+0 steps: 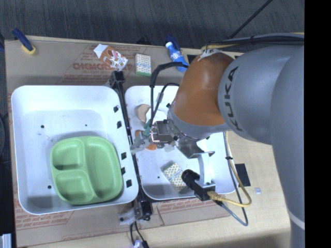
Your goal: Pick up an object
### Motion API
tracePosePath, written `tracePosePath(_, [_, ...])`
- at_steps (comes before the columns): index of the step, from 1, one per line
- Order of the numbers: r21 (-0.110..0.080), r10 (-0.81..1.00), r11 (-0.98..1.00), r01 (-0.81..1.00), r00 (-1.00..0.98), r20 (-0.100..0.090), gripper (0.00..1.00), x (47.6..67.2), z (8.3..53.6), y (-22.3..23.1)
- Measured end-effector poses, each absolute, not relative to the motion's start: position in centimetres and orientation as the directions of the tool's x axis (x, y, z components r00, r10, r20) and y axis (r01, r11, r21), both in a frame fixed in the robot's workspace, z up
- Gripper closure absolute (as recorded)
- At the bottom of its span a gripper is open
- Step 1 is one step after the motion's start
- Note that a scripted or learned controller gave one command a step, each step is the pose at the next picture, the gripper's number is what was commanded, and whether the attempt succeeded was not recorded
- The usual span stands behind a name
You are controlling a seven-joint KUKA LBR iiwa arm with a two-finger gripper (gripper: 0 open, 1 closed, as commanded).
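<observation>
The jaws were tucked under the wrist, so you could not tell whether they were parted or closed. The two-finger gripper (pixel 150 137) sat low in the shallow white bin on the view's right (pixel 220 177), close to its left wall. Just beside the gripper's tip lay a small orange object (pixel 150 146), the likeliest target, though whether the two touched could not be judged. To do this step well, you would probably want the tip centred over that orange piece and clear of the bin wall. You would then close firmly before any lift, and confirm that something sat between the jaws before calling it picked. Counted, there were two white bins. The shallow white bin on the view's left (pixel 31 112) held one pale green plastic tray with three compartments (pixel 85 169). The right bin held three loose things in view: the orange one, one beige rounded object (pixel 142 111) toward the far end, and one small patterned yellow-and-white packet (pixel 174 173) toward the near edge. The grey arm (pixel 258 97) covered much of that bin, so more might have lain beneath it.
</observation>
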State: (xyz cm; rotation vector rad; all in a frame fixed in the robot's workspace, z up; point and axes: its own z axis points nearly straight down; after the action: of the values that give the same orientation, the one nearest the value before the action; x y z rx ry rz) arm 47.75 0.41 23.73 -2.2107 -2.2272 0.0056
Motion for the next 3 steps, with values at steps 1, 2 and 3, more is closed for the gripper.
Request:
tracePosePath(1, [-0.005,1.000,0.010,1.000,-0.010,-0.001,0.00,51.6,17.3,10.1])
tracePosePath(2, [0.000,1.000,0.009,1.000,-0.009,0.001,0.00,47.9,9.8,17.7])
tracePosePath(3, [0.007,1.000,0.004,1.000,-0.004,-0.002,0.00,47.9,9.4,19.6])
